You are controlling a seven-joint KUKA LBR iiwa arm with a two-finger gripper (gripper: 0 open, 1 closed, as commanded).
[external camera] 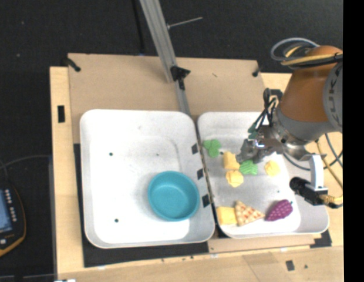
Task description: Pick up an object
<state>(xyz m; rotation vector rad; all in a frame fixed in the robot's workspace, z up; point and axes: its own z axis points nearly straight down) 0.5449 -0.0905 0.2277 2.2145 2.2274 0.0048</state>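
Reaching down into the right bin (299, 216), the claw (250, 152) hangs low over the cluster of toy food

This looks like the approach step of a pick: the claw sits just above the green piece (249, 168), with yellow pieces (230, 160) just beside it, so the next move likely calls for a straight descent and a clean close on one item. Whether the claw is released or clenched I cannot tell, since the wrist and cables hide its tip. The blue bowl (171, 195) rests alone in the left bin (111, 134); the pizza slice (248, 214) and purple grapes (279, 210) lie nearer the front
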